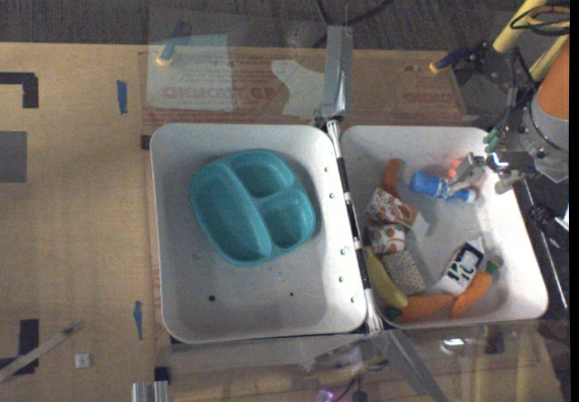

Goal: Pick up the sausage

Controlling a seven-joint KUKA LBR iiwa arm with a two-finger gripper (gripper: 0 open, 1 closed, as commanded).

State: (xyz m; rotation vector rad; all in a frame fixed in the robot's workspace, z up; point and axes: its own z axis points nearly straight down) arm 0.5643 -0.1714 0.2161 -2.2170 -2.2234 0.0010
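From the overhead camera, a teal divided plate (254,217) is sitting in the left bin (172,301). In the right bin (525,296), the sausage (392,177) is lying near the back wall, beside a blue bottle (432,185) the gripper (472,170) is hovering over, a banana (384,281) and a carrot (473,293).

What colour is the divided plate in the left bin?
Teal, plain with no pattern. The divided plate shows clearly in the camera view.

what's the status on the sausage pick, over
Gripper low in right bin, beside blue bottle. Sausage lies free near bin's top. Bottle sits between the two.
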